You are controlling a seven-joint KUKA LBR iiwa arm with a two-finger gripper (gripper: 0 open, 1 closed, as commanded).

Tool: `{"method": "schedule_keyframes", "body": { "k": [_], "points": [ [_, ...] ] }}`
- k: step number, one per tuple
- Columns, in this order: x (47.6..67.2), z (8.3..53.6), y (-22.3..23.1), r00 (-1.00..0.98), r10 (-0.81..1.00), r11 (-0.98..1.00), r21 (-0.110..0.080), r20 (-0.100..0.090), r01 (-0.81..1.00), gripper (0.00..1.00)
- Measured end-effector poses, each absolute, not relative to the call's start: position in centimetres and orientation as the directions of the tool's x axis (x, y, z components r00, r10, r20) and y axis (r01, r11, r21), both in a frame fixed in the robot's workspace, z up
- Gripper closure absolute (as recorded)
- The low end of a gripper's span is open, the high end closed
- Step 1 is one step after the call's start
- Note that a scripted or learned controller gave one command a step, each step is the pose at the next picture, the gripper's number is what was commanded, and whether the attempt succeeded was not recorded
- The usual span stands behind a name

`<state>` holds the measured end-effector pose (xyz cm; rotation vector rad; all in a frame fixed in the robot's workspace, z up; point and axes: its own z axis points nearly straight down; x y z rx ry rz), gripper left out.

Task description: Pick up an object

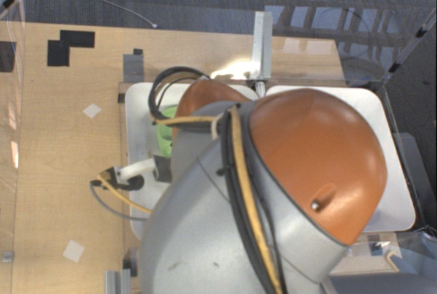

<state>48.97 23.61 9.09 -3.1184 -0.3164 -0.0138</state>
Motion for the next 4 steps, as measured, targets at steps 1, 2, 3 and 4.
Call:
{"method": "schedule_keyframes", "body": {
  "k": [1,2,3,4],
  "points": [
    [48.8,17.2,23.6,0.979,0.203,-0.979,-0.006,0.009,0.203,1.00],
    [52.7,30.1,23.4,0.980,0.200,-0.980,-0.005,0.012,0.201,1.00],
    [48.6,23.1,23.5,0.951,0.310,-0.951,0.001,-0.004,0.310,1.00],
    [48.7,30.9,22.7,0.655,0.756,-0.655,0.002,0.003,0.756,1.00]
  ]
}}
